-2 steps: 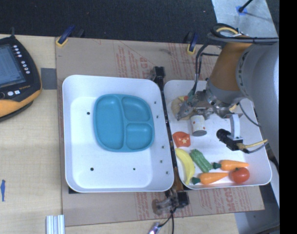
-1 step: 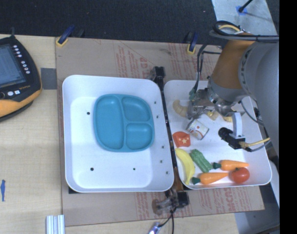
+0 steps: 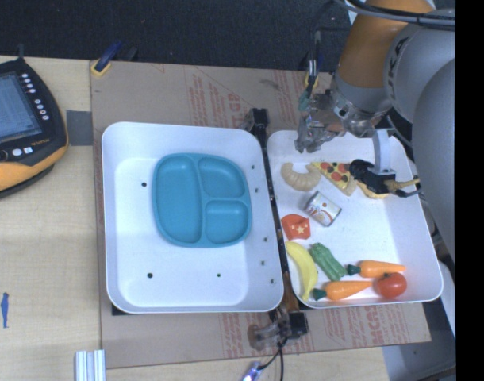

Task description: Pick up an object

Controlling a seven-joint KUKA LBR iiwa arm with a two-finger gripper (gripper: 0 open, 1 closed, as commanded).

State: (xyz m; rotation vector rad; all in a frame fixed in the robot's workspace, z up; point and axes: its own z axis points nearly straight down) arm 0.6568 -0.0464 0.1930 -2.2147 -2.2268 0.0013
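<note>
The claw (image 3: 309, 140) hangs over the far left corner of the right bin (image 3: 420, 236), just above the far end of a pale croissant (image 3: 299, 176); whether its fingers are spread or closed cannot be told, and nothing shows between them. The croissant is a ridged, cream-coloured crescent lying with its long axis left to right and its horns curling toward the far side. Just right of it a flat pizza slice (image 3: 337, 175) lies with its tip pointing far-left, yellow with red and dark spots. Nearer sits a small shiny can (image 3: 324, 209), tipped on its side with its axis running left to right, and beside it a glossy red tomato slice (image 3: 296, 227). Along the near edge a smooth yellow banana (image 3: 304, 267) curves from far to near, a bumpy green pickle (image 3: 329, 260) lies slantwise, two orange carrots (image 3: 349, 289) lie with their green tops to the left, and a round red tomato (image 3: 391, 285) rests at the right. The left bin (image 3: 123, 236) holds a matte blue divided plate (image 3: 201, 199) with three compartments. A handheld control pad (image 3: 16, 125) with an orange rim lies on the wooden worktop (image 3: 44, 252) at far left.
</note>
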